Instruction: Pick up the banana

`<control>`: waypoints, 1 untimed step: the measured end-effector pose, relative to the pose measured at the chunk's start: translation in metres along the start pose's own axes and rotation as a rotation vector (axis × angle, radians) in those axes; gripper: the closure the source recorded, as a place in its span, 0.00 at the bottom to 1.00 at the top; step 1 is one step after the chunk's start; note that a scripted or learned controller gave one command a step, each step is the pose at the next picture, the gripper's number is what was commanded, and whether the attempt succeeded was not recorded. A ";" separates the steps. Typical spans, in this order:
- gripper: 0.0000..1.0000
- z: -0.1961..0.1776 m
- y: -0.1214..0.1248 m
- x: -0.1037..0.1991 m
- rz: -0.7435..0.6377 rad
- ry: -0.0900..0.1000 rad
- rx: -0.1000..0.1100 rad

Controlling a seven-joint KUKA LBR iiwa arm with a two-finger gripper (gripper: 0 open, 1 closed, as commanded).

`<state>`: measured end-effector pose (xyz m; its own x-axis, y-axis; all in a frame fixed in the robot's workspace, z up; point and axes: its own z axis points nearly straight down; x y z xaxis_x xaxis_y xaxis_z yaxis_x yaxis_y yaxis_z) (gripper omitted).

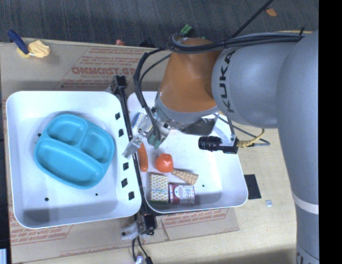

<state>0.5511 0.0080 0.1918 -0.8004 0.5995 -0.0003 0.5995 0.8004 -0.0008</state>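
My gripper [139, 136] hangs over the left edge of the right bin [234, 175], close to the divider between the two bins. Its two silver fingers stand apart, open, and I see nothing between them. An orange carrot [143, 157] lies just below the gripper on the bin floor. The arm's orange band and grey body cover the upper half of the right bin, hiding whatever lies under them.
In the right bin lie a red-topped cone [173, 168], a patterned box [158, 188] and a dark red can [182, 194]. A blue divided plate [76, 150] sits in the left bin [22, 147]. A small yellow and blue object [34, 48] rests on the bench's far left corner.
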 end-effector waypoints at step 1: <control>0.00 0.000 -0.072 -0.021 -0.340 0.003 0.001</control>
<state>0.5246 -0.0622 0.1916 -0.9544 0.2985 0.0031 0.2985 0.9544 -0.0017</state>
